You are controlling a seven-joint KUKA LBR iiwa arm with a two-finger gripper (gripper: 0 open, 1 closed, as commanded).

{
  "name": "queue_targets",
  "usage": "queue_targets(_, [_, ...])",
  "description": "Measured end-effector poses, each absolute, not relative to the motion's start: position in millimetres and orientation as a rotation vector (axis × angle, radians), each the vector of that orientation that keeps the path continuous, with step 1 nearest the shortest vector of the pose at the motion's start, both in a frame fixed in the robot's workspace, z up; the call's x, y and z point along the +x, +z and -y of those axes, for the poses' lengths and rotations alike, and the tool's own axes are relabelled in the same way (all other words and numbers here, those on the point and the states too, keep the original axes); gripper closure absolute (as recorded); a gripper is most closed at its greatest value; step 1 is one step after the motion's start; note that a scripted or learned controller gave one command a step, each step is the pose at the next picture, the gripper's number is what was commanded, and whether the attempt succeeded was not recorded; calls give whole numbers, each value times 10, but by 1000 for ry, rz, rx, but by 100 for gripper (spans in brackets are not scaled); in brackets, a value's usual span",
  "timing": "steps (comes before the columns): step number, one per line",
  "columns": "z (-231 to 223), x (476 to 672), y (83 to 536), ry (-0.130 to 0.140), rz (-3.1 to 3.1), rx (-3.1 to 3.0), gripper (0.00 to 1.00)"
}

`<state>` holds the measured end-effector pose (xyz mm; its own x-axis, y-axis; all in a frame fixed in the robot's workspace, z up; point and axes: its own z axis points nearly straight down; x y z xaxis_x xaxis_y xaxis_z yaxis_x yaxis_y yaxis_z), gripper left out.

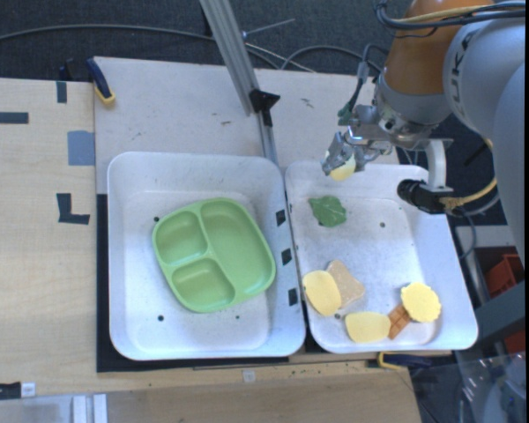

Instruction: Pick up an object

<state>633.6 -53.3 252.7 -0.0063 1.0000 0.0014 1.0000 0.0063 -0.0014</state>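
- On the bench, two shallow white bins are set side by side: the left bin (123,236) and the right bin (441,263), their inner rims touching along the middle.
- From the right, the grey arm (476,51) with its orange band is reached in over the far edge of the right bin.
- In the left bin, a green divided plate (213,254) is laid flat, its long axis run diagonally from upper left to lower right, three compartments facing up.
- At the far rim of the right bin, the gripper (342,167) is seen lifted above the floor, its fingers pinched on a small pale yellow piece (341,172); the piece is too small for its long axis to be told.
- Below the gripper, a green leaf-shaped piece (328,211) is laid on the bin floor.
- Along the near side, a yellow round (321,293), a tan slice (346,281), a yellow oval (367,327), a frilled yellow disc (420,302) and a small brown stick (398,321) are clustered.
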Motion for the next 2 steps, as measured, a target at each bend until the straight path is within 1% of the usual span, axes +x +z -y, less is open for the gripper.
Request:
queue_targets(1, [-22, 6397, 2405, 2, 2227, -2212, 100])
queue_targets(2, [-585, 6249, 2408, 1, 2227, -2211, 100])
